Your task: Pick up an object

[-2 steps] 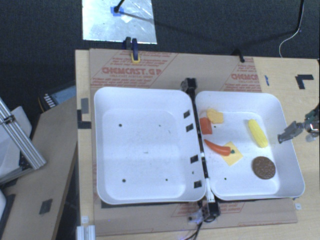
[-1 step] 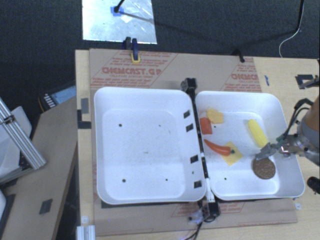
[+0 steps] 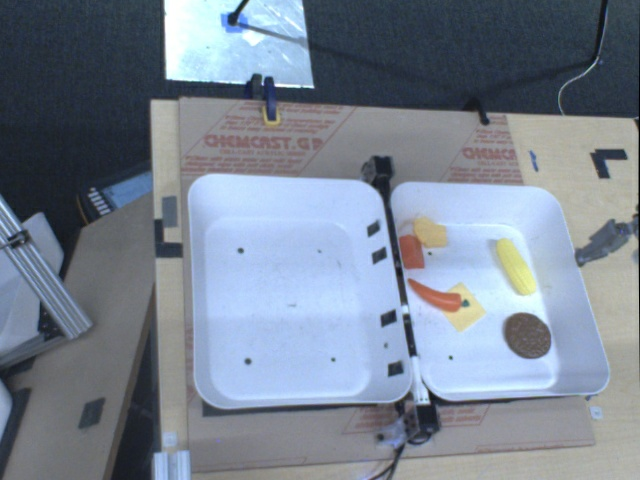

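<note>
end effector [image 3: 607, 240] cut off at right edge, fingers indistinct

I see dark carpet floor [image 3: 80, 78], a shiny metal sheet [image 3: 238, 26] lying on it, and the wooden table [image 3: 340, 128] below

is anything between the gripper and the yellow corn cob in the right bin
Nothing visible stands between them. The grey gripper sits just outside the right white bin's right wall, and the yellow corn cob lies just inside it, apart from the other items.

The bench [image 3: 560, 148] bears two white bins, left [image 3: 290, 288] and right [image 3: 560, 228], touching.
</note>
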